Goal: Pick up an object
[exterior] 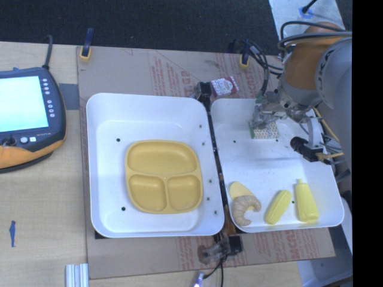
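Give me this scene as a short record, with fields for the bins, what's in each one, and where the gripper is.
left bin: yellow divided plate
right bin: croissant, corn cob, yellow bottle, all along the near edge
gripper: over the far part of the right bin, away from the food
left of bins: tablet
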Robot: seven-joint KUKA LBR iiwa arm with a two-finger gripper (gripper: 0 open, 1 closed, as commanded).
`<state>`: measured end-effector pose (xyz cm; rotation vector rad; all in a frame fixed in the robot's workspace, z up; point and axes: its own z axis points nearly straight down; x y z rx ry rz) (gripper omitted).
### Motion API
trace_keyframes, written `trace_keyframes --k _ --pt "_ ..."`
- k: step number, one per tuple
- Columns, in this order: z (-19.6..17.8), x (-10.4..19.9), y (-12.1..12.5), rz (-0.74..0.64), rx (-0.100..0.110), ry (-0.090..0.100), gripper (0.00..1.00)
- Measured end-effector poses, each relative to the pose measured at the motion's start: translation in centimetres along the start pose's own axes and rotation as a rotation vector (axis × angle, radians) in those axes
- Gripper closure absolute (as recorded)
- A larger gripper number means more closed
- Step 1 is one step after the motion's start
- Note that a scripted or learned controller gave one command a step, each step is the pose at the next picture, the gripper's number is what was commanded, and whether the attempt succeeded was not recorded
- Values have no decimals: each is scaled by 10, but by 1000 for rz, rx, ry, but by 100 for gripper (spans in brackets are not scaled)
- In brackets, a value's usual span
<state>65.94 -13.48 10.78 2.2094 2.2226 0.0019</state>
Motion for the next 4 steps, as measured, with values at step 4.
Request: trace_keyframes --k 4 --pt "12 21 -2 1 5 -2 0"
